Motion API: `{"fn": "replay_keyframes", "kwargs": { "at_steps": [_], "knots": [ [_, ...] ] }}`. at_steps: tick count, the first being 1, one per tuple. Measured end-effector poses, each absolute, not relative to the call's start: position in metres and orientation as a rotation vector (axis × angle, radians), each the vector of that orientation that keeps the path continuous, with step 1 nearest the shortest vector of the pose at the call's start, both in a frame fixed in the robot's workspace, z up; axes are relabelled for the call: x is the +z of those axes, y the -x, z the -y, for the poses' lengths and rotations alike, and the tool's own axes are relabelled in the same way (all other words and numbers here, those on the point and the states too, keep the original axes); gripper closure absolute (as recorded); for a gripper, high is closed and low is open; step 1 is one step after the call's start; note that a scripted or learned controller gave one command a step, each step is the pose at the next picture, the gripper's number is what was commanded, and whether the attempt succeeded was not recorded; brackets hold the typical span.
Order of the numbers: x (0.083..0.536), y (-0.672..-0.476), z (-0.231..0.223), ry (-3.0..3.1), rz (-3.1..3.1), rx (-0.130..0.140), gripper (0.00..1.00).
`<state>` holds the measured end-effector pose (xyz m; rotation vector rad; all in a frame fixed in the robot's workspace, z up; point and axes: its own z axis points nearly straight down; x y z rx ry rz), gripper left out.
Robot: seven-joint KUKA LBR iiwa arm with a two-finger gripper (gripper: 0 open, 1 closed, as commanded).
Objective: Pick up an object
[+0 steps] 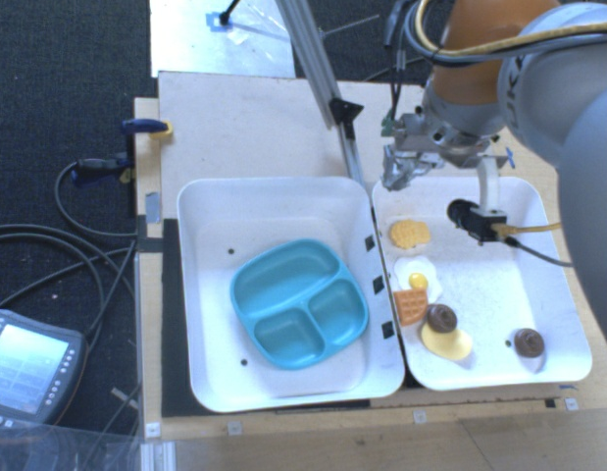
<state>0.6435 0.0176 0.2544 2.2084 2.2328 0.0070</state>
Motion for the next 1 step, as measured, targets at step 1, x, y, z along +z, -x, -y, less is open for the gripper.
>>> {"fn": "replay_keyframes", "kwargs": {
  "at_steps": [1],
  "knots": [
    [0.2431,-0.6518,-0.0594,-2.210,-2.231,0.004,1.00]
  ]
}}
